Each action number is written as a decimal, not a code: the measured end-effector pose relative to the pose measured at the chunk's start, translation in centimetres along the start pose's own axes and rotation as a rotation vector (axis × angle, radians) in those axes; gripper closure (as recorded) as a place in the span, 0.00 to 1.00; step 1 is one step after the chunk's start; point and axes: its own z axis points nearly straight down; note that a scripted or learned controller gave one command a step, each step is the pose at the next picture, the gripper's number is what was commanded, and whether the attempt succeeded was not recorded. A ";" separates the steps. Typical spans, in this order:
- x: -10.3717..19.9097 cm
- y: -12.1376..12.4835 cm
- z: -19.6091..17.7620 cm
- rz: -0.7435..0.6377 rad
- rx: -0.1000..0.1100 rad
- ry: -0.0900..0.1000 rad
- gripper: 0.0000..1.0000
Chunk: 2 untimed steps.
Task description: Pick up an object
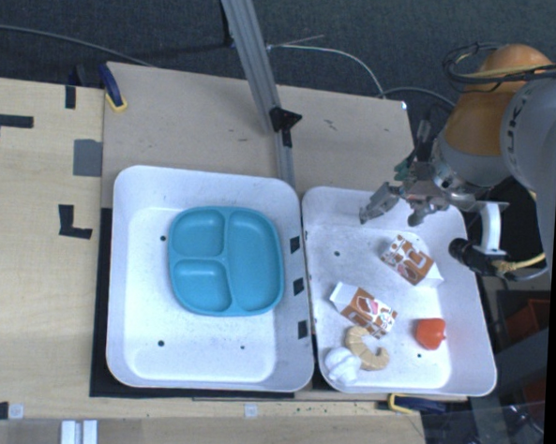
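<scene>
My gripper point(392, 207) hangs over the back edge of the right bin point(333, 248), its two fingers spread open with nothing between them. Just in front of it and to the right lies a small brown-and-white carton point(408, 259). A second carton point(365, 310) with orange and pink print lies near the bin's middle. A red tomato-like object point(430, 333) sits at the right side. At the front, a tan curved pastry point(368, 349) touches a small white object point(342, 365).
The left bin point(134, 348) holds a blue divided plate point(226, 260). A grey metal pole point(259, 70) slants down from the top to the gap between the bins. A black cable loops behind the arm at upper right.
</scene>
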 end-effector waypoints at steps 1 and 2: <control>0.0 0.0 0.0 0.000 0.000 0.000 0.00; -0.2 0.0 6.5 0.000 0.007 -0.001 0.00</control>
